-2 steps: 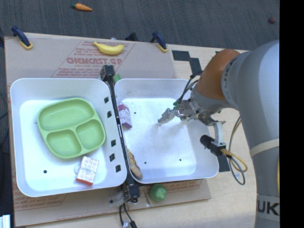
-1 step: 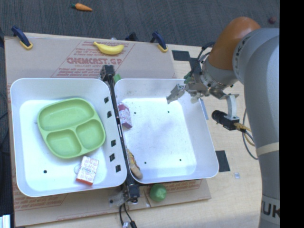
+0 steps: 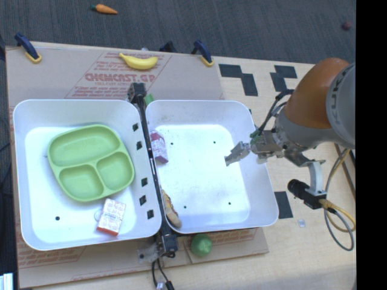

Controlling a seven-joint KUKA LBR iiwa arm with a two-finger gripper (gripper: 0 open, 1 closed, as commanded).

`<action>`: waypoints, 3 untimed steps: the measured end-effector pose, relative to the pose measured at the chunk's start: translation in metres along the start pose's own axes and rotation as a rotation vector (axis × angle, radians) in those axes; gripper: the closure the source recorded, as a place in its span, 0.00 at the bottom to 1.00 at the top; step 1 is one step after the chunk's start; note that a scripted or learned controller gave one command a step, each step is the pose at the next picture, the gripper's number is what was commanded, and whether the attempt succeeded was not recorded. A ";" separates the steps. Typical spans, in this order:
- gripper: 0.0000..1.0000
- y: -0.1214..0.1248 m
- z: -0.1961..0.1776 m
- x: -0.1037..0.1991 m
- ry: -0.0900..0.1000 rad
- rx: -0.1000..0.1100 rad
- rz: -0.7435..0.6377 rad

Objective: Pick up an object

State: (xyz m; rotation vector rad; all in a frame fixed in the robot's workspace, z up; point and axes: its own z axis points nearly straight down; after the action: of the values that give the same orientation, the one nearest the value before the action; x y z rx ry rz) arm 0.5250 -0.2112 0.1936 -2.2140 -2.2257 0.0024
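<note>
My gripper [image 3: 237, 153] hangs over the right side of the right bin [image 3: 260, 186], just inside its right wall, with nothing visible in it. A maroon and white packet [image 3: 158, 147] lies against this bin's left wall, well to the left of the gripper. At the bin's lower left corner a tan, peanut-shaped object [image 3: 171, 211] rests against the wall. The left bin [image 3: 24, 180] holds a green divided plate [image 3: 91, 162] and a small red and white box [image 3: 112, 216].
A yellow toy banana [image 3: 139, 60] lies on the cardboard behind the bins. In front of the right bin sits a green ball [image 3: 201, 244]. An orange carrot [image 3: 106, 8] lies on the floor beyond the bench. Blue clamps [image 3: 203, 52] grip the bench's far edge.
</note>
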 end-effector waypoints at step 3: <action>0.00 0.132 0.046 0.000 0.000 -0.003 0.000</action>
State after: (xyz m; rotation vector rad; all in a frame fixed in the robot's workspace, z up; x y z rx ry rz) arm 0.6572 -0.2107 0.1471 -2.2154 -2.2275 -0.0009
